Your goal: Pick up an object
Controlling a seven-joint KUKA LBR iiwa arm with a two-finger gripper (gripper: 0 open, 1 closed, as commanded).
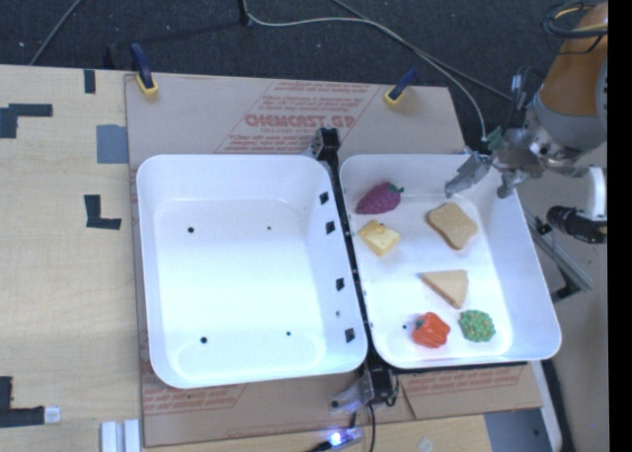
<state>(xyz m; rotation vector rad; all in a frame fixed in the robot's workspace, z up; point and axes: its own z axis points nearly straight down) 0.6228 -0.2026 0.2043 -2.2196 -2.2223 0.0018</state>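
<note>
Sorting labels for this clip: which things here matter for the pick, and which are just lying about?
Job:
pincer
right bin
purple fruit
yellow block
bread slice
wedge
red pepper
green lump

Lying about:
left bin
cardboard sheet
cable
two clamps

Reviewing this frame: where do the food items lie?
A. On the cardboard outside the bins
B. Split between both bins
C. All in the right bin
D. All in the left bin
C: the purple berry, yellow cube, bread slice, wedge, red pepper and green piece all sit inside the right bin, none in the left bin.
</note>
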